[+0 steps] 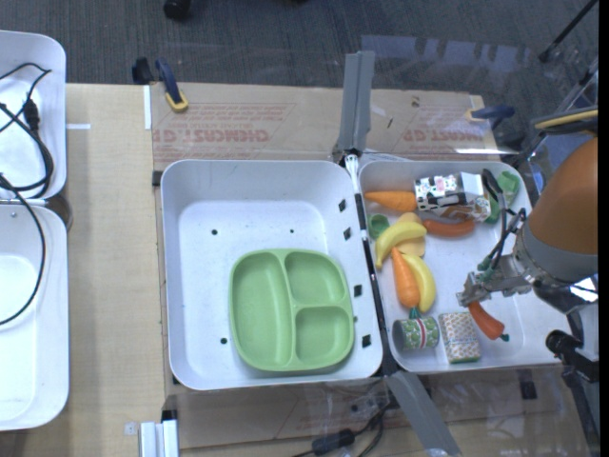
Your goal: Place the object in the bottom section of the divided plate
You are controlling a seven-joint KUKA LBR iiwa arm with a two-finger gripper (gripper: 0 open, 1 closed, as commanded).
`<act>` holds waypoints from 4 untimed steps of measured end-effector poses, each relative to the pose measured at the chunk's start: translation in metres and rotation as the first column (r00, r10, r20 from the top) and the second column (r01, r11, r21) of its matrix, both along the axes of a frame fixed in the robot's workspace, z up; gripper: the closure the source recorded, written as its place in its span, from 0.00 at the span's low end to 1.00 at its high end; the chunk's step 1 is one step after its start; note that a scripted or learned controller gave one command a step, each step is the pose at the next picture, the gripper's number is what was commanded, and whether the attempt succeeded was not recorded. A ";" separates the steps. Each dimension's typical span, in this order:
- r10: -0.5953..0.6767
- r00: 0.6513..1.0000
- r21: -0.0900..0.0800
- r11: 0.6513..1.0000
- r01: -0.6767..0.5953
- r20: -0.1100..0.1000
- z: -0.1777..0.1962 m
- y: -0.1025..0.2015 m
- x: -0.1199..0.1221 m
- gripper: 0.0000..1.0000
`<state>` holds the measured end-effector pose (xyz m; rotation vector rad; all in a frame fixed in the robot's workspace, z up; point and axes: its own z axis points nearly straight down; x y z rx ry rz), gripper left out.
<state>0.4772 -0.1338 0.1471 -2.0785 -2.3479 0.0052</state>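
The green divided plate (289, 310) lies in the left bin (190, 255), with one long section on its left and two smaller ones on its right. All sections look bare. My gripper (485, 291) hangs low in the right bin (533, 355), near its right side. It is just above a small red-orange pepper (487, 321), and I cannot see anything held in it.
The right bin holds several toy foods: an orange carrot (390, 200), yellow bananas (403, 236), a second carrot (406, 280), a green can (416, 332), a patterned box (461, 336), a white and black item (442, 190) and a red sausage (447, 225).
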 end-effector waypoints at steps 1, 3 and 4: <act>0.276 0.961 -0.001 0.961 -0.276 0.002 0.041 0.083 0.008 1.00; 0.276 0.961 -0.001 0.961 -0.276 -0.004 0.046 0.082 0.008 1.00; 0.271 0.962 -0.002 0.962 -0.271 -0.001 0.272 0.035 0.075 1.00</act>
